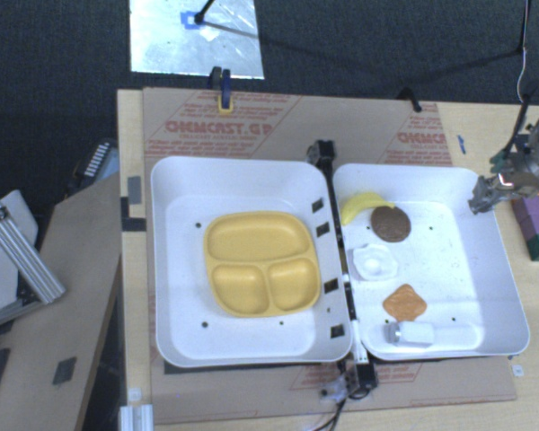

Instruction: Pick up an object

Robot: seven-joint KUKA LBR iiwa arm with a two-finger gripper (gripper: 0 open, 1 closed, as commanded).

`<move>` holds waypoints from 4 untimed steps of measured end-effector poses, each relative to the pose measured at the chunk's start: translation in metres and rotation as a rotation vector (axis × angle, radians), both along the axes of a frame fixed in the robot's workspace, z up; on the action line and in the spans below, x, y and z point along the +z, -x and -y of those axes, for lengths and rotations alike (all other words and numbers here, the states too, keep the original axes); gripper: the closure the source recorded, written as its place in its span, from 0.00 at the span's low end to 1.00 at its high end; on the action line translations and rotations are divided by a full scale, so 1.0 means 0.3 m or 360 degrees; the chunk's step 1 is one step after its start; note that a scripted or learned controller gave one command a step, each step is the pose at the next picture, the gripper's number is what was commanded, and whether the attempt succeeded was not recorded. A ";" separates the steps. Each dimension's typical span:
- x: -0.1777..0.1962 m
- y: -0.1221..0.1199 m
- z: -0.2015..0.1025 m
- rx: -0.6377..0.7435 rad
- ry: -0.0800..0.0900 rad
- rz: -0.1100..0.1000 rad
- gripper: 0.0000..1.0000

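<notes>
While the gripper (485, 196) hangs over the right edge of the right bin (485, 268), whether it is released or clenched cannot be told, and nothing shows in its grasp. Within that bin, a yellow banana (361, 206) lies in the far left corner, touching a brown round cookie (391, 224). Just nearer along the left edge sits a white cup (373, 263), then an orange cracker (404, 303), and a white bottle (411, 333) lies at the near edge. A yellow divided plate (259, 263) sits in the middle of the left bin (175, 241).
</notes>
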State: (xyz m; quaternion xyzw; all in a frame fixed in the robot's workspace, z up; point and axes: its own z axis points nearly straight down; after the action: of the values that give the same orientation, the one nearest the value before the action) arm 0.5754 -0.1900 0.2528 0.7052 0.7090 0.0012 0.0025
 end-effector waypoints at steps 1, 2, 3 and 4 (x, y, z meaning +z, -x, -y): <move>0.022 -0.009 -0.183 0.0007 -0.0005 -0.0004 1.00; -0.006 0.009 -0.329 0.0005 -0.0005 -0.0007 1.00; -0.031 -0.019 -0.506 0.0007 -0.0005 -0.0005 1.00; -0.046 0.020 -0.662 0.0006 -0.0006 -0.0008 1.00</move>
State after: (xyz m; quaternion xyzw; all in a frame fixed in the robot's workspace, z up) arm 0.5694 0.0087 0.2389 0.7038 0.7104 0.0008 -0.0005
